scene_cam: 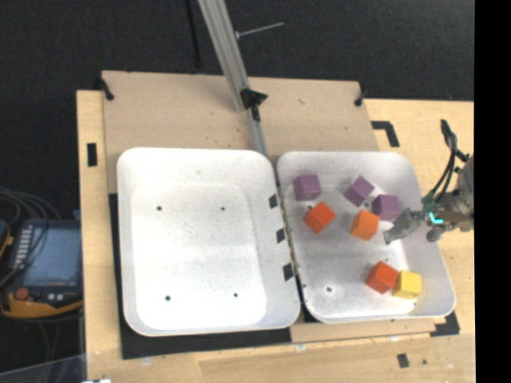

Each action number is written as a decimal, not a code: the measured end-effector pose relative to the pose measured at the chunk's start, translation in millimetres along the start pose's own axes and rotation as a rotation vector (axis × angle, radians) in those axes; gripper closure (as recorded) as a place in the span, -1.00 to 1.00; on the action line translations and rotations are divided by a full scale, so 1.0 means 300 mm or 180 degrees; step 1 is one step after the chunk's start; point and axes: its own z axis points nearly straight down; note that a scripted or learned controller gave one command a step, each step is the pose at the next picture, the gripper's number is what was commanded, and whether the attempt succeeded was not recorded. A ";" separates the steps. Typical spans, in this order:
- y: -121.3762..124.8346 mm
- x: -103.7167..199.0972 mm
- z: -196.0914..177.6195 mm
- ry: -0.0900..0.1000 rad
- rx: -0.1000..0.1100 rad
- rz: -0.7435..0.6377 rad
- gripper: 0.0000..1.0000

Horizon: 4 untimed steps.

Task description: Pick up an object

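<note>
Gripper sits at the right bin's right edge, just beside a purple cube; can't tell how it's set, too blurry. Bin's got three purple cubes, three orange ones and a yellow cube touching an orange cube near the front. Left bin sits alongside.

Left bin: you see it beside the right bin.
Right bin: you find seven blocks in it.
Gripper: at its right rim.
</note>
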 end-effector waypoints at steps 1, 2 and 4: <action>-0.001 -0.007 0.140 -0.0003 0.0016 0.0007 -1.00; 0.013 -0.009 0.285 -0.0001 0.0020 0.0009 -1.00; 0.030 -0.010 0.445 -0.0003 -0.0013 0.0028 1.00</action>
